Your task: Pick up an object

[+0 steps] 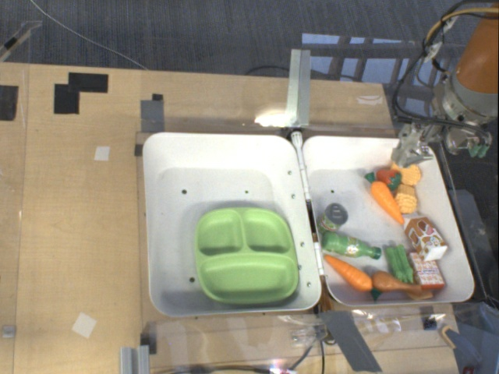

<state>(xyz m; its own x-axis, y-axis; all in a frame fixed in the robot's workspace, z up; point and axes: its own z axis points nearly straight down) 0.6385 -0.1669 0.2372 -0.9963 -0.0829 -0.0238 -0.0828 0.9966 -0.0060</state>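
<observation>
Setting: robotics laboratory or test cell. Evidence: pale wooden bench bearing black square markers at far left; two shallow white bins, left bin and right bin, set side by side and parted by a metal bracket; grey carpet floor beyond, crossed by a loose thin cable; bundled black cables at far right. Contents are toy goods: green divided plate, plastic carrots, miniature bottle, small cartons.
</observation>
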